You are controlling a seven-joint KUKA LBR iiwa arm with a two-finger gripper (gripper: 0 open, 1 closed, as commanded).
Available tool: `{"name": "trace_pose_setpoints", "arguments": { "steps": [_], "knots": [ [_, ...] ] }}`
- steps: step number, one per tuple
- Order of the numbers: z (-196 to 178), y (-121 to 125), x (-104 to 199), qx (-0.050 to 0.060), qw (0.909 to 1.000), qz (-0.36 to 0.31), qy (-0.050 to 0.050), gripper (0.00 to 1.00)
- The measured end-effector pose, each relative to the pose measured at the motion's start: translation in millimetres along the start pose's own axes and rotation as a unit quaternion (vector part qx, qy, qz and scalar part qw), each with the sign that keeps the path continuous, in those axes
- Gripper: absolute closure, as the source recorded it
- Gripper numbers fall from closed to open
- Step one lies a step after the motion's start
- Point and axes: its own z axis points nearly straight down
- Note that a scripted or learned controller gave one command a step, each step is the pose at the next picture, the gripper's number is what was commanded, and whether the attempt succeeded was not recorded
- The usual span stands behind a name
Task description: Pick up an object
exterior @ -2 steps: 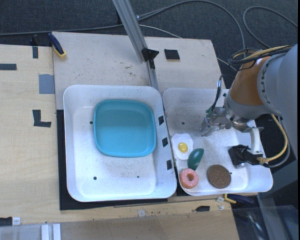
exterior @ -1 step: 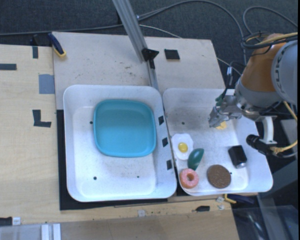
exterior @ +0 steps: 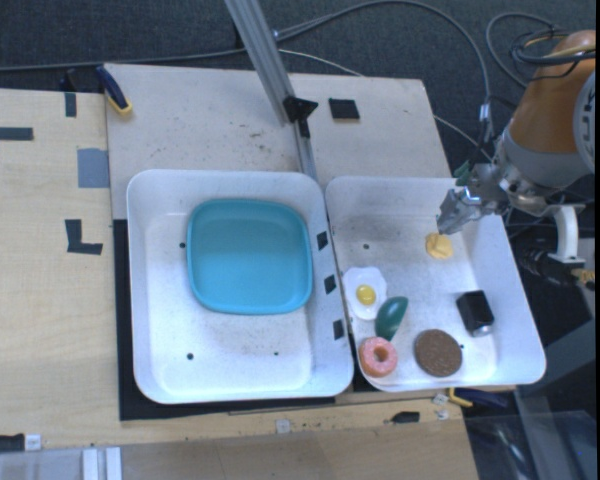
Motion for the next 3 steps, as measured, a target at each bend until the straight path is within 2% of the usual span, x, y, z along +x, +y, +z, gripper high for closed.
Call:
{"name": "trace_pose_setpoints", "arguments": {
  "steps": [1, 2, 3],
  "knots": [
    [-26, 1, 0, 0.001, 1.0, 0.0, 0.0, 1.0],
    [-16, -4, 46, 0.003, 1.0, -0.002, 0.001, 1.0],
    [-6, 0, 97, 0.003, 1.0, -0.002, 0.001, 1.0]
  ]
}}
